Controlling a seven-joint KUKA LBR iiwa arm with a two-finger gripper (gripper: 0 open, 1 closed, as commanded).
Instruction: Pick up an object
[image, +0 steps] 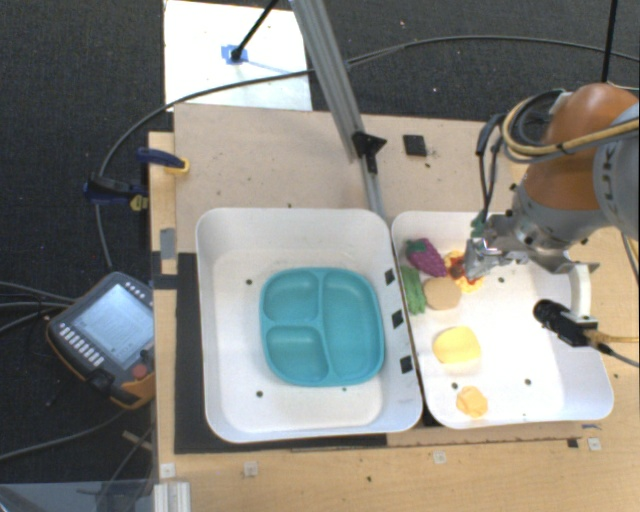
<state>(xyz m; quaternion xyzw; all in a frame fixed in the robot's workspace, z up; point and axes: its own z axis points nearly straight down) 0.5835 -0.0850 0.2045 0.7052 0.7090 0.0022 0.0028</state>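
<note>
Claw (470, 268) near bin's (540, 405) left wall

One fixed cam, mounted above the bench (300, 160), looks down at a slant w/ both white bins in frame: left bin (225, 300) approx. centre, right bin (560, 390) toward the right edge. It sits far enough back to take in dark floor at left and far side; the arm (580, 150) enters from the right.
</note>
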